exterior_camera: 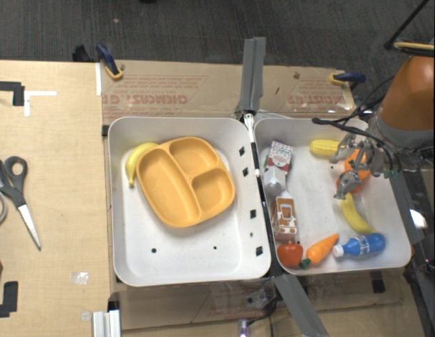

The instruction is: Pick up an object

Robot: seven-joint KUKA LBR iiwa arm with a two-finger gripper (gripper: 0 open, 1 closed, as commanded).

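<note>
The desk (42,209) is pale wood, lit evenly, with scissors (17,195) lying near its left edge and black tape marks (10,90) above them. Right of the scissors, brown cardboard (168,93) printed with red letters covers the desk, held by a blue clamp (109,60). Beyond the desk's far edge lies dark grey carpet (203,12).

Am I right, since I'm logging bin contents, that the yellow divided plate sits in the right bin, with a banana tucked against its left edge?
Not quite. The yellow divided plate sits in the left bin, not the right bin. The camera view shows it there, and a banana is indeed tucked against its left edge.
</note>
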